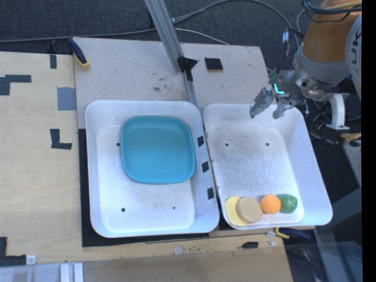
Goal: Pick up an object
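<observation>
My gripper hangs over the far edge of the right bin, its two fingers spread open with nothing between them. Along the near edge of that bin lie a yellow flat piece, a tan round piece, an orange ball and a green round piece, packed side by side. They sit well below the gripper in the view, at the opposite end of the bin. A teal square plate rests in the left bin.
A slanted metal pole rises from behind the gap between the bins. Cables run across the dark floor at the back. A yellow-tipped tool lies at the bench's far left corner. The arm's orange band is at the upper right.
</observation>
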Controlling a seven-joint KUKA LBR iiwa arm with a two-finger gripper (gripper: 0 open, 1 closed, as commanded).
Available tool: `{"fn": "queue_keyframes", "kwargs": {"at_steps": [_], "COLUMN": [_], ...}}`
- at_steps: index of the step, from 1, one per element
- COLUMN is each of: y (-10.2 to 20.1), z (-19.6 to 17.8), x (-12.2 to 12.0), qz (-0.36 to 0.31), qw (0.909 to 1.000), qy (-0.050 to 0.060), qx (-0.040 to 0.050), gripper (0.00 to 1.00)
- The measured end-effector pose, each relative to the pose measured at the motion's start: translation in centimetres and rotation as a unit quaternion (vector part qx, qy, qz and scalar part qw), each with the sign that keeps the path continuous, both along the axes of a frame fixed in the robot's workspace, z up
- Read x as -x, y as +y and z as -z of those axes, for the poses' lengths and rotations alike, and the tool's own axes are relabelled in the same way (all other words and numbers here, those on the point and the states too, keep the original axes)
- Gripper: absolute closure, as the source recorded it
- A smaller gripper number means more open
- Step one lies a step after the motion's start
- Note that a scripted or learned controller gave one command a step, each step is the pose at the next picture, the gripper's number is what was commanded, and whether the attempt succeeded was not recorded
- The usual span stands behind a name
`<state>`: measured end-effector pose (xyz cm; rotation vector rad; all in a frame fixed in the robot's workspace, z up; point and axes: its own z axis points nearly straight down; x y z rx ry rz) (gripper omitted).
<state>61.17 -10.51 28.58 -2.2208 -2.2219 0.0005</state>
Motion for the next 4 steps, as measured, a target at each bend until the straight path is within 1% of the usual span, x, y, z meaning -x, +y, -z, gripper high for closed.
{"fn": "queue_keyframes", "kwargs": {"at_steps": [1,2,3,4], "y": [0.0,0.5,0.0,0.6], "z": [0.0,6.2,11.0,16.1], "x": [0.0,0.3,1.0,2.0], "qz": [0.000,0.000,0.000,0.000], "qw": [1.0000,1.0000,1.0000,1.0000], "qy": [0.000,0.003,0.002,0.002], "qx": [0.0000,-0.0003,-0.0001,-0.0003], "gripper": [0.00,0.00,0.00,0.00]}}
